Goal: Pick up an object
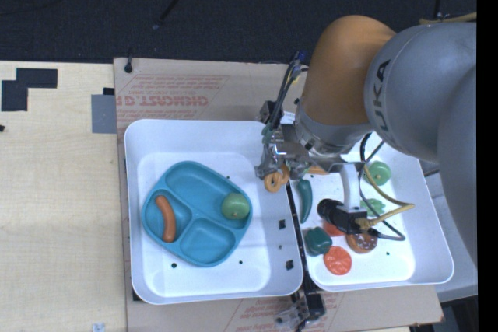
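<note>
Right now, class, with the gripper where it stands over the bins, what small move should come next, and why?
Probably a short, straight lift. The gripper sits over the divide between the two bins, and a small tan ring-shaped piece appears at its tip. Whether it is truly held is unclear, so raising slowly would show that, and would keep it clear of the green pepper beside it.

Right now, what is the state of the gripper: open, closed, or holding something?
Gripper: closed on a small tan ring-shaped toy, over the divide between the two bins.
</note>
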You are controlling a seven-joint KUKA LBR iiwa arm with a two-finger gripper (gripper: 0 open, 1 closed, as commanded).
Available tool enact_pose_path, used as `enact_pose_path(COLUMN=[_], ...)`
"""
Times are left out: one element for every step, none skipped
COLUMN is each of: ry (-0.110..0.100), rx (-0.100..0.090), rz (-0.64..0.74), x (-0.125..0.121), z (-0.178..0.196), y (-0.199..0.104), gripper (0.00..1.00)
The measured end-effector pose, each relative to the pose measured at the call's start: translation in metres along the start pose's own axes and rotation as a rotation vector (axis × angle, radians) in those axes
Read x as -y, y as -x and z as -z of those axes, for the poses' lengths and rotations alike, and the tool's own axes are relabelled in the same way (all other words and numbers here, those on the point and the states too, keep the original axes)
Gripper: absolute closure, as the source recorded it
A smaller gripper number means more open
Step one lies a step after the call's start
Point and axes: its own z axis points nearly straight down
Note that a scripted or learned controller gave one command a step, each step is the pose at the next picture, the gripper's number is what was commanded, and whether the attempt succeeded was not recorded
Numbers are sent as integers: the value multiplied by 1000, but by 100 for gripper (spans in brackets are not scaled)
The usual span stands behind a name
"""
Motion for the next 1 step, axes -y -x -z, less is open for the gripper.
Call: enact_pose_path(ry=[-3], rx=[2], rz=[-5], x=[-6], z=[-19], y=[4], gripper=[100])
